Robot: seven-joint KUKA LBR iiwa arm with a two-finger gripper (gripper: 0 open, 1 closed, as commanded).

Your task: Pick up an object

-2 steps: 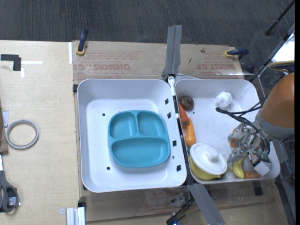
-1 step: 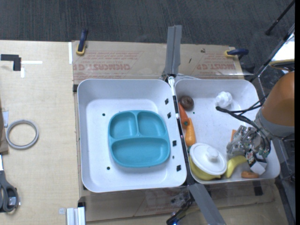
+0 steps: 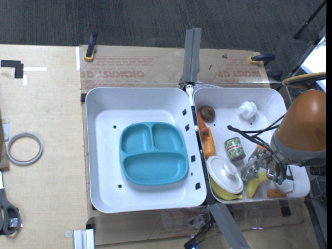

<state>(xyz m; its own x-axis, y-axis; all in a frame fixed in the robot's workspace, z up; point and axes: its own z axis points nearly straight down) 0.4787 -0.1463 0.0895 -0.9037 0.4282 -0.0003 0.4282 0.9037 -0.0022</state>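
Step in hand looked like the approach-and-descend phase: your gripper (image 3: 258,165) sat low in the right bin (image 3: 277,98), near its front right corner, over the clutter there. You couldn't tell from this angle how the pincer stood — the metal parts blurred into cables and the things under it, so I won't call it wide, narrow or holding. Nothing was visibly held.

Likeliest target, as a guess: the banana (image 3: 252,187), just beside and below the gripper, touching the yellow bowl (image 3: 224,191) that carried a white lid (image 3: 224,173). Its long axis ran roughly near-to-far in the view, tilted slightly, with one end toward the bin's front wall. Which end was the stem, you couldn't tell.

Next move called for a close across the banana's short width, so the pincer line should sit crosswise to that axis, then a straight lift clear of the bowl rim.

Other candidates nearby:
- green-labelled can (image 3: 234,149), lying just left of the gripper
- carrot (image 3: 208,142) along the left wall, long axis near-to-far
- small orange piece (image 3: 276,193) at the front wall

Left bin (image 3: 98,154) held a blue divided plate (image 3: 154,153), well apart from the arm.
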